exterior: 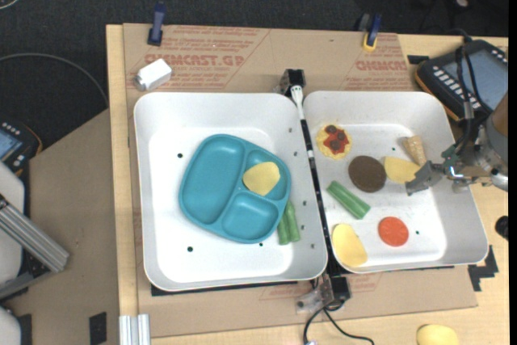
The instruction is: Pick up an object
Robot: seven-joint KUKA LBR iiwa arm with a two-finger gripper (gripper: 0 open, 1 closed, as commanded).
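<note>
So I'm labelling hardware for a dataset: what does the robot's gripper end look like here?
The gripper is dark grey with slim jaws, mounted on a lighter metallic grey wrist block. Dark cables run down to it from above. No markings are legible.

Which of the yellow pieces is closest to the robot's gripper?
The yellow piece in the right bin, just right of the brown disc; the gripper is right beside it, unlike the others.
</note>
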